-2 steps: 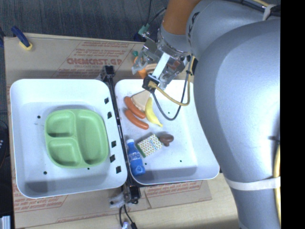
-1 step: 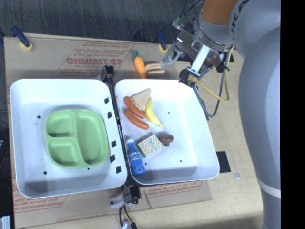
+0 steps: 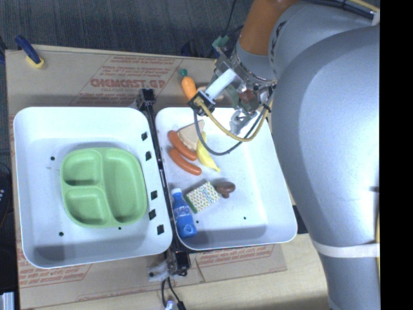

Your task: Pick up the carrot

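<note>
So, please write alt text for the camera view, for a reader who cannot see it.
A carrot lies on the cardboard just beyond the right bin's far rim, with the gripper over that bin's far end. It holds two sausages, a banana and a blue bottle; the left bin holds a green plate.

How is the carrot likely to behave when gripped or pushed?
The carrot looks small, smooth and toy-like, so probably stiff and light. Its rounded, tapered body may roll if pushed, and could slip out of a grip near the narrow end.
</note>
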{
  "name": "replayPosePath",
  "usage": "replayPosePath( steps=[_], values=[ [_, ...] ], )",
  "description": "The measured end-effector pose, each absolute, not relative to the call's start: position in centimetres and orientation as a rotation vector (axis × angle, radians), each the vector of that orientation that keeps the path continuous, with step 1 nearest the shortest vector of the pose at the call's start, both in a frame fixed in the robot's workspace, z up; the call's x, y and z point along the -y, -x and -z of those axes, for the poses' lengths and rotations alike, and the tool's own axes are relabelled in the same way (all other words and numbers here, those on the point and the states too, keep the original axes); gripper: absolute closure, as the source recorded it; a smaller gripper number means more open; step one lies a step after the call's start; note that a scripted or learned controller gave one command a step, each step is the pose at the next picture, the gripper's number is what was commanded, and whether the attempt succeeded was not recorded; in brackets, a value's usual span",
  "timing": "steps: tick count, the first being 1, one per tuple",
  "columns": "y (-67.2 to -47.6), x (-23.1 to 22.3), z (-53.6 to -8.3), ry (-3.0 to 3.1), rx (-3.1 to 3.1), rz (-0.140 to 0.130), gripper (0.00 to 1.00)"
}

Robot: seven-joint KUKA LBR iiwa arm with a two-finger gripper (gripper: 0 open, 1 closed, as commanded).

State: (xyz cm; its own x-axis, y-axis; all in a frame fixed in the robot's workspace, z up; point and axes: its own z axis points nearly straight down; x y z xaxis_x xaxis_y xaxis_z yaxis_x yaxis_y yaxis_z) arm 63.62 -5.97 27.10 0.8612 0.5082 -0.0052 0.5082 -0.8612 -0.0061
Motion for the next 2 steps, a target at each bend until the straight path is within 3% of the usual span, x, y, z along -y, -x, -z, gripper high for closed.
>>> replayPosePath(
  steps=[1,2],
  values=[
    [-64.7,8.6,-31.1,3.067,0.665,-0.006,0.0],
    [-64.0,12.7,-16.7,3.094,0.519,-0.011,0.0]
  ],
)
